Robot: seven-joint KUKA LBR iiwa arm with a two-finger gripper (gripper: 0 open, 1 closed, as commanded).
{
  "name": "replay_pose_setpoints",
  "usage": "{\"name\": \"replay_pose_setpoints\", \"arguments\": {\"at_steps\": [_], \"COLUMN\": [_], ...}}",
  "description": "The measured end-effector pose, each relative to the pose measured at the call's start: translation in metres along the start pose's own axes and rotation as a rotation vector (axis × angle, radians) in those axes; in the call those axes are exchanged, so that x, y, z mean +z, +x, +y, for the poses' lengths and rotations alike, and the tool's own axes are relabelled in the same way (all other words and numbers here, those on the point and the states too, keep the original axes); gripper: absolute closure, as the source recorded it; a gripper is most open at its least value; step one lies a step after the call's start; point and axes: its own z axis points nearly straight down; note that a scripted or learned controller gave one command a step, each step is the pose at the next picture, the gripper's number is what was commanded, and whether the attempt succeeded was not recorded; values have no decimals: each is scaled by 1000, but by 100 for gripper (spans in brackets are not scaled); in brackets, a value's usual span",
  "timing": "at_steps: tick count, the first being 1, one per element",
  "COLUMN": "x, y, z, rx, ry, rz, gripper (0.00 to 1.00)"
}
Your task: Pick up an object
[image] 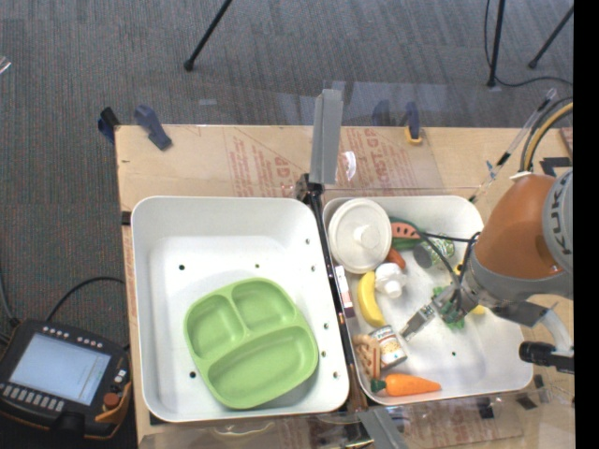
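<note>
The 2-finger gripper (423,318) stood low inside the right shallow white plastic bin (487,368), its slim grey fingers pointing toward the bin's left side, and whether they were parted or closed could not be told; nothing was visibly caught between them. Just beyond the fingertips, to the left, lay the yellow plastic banana (371,299), with the small white cylindrical cup (388,282) just beside its upper end. Below and left of the tips sat the small printed food package (386,347), near but apart from them. The orange plastic carrot (410,385) lay along the bin's front wall, further below. The round white lidded container (360,233) occupied the bin's back left corner, with the red-and-green watermelon slice toy (405,231) at its right. A small green leafy item (455,318) lay partly hidden beneath the wrist. The grey arm with its orange band (519,237) reached in from the right, angled down over the bin's right half. In the left shallow white plastic bin (164,241) rested 1 light green 3-compartment plate (251,342), well apart from the gripper.
</note>
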Motion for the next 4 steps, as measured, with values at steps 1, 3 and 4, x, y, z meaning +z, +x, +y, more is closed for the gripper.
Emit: {"name": "replay_pose_setpoints", "arguments": {"at_steps": [1,3,4], "x": [0,-2,-14], "y": [-47,-99,-102], "z": [71,92,91], "rx": [382,370,365], "ry": [0,-8,-7], "rz": [-1,14,2], "gripper": [0,0,100]}}
